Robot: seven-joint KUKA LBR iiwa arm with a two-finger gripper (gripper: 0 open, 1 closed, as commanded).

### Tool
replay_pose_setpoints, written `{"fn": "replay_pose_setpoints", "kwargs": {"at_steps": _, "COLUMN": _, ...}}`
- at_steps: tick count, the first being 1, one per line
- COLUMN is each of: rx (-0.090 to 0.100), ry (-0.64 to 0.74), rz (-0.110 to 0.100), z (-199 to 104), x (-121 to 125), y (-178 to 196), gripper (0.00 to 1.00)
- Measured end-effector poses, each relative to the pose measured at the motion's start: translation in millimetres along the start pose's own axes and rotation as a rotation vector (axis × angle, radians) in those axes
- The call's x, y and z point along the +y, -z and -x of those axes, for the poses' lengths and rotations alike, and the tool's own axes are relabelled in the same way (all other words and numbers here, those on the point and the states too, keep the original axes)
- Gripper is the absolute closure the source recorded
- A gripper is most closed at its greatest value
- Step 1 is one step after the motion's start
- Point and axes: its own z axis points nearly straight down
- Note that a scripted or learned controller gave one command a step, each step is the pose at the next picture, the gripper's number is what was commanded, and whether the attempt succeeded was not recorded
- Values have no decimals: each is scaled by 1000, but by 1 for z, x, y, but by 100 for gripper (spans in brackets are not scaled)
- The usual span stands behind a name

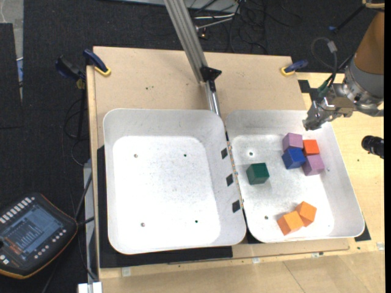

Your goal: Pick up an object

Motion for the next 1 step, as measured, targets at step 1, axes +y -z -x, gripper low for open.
{"fn": "replay_pose_setpoints", "kwargs": {"at_steps": 1, "rx": 4, "ry": 5, "rz": -9, "z": -53, "x": 12, "y": -18, "gripper": 100}}
